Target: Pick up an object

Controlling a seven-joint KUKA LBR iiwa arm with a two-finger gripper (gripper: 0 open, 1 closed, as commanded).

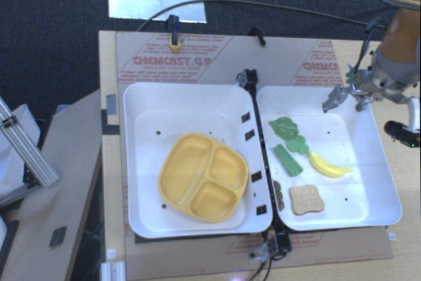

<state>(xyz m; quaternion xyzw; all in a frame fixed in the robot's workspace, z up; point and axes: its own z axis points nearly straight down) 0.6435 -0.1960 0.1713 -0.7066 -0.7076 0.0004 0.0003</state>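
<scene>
The right bin (375, 161) holds several toy foods: a green leaf (284, 127), a small green floret (300, 145), a green bar (287, 159), a yellow banana (329, 166) and a slice of toast (306, 199). My gripper (345, 101) hangs over the far edge of this bin, up and to the right of the leaf. Its fingers (331, 102) are spread open with nothing between them. The banana lies well below the gripper, nearer the front.
A yellow divided plate (204, 176) lies in the left bin (141, 141). A small brown piece (278, 195) sits by the divider, left of the toast. Black clips line the rim between the bins. A cable runs across the back of the bench.
</scene>
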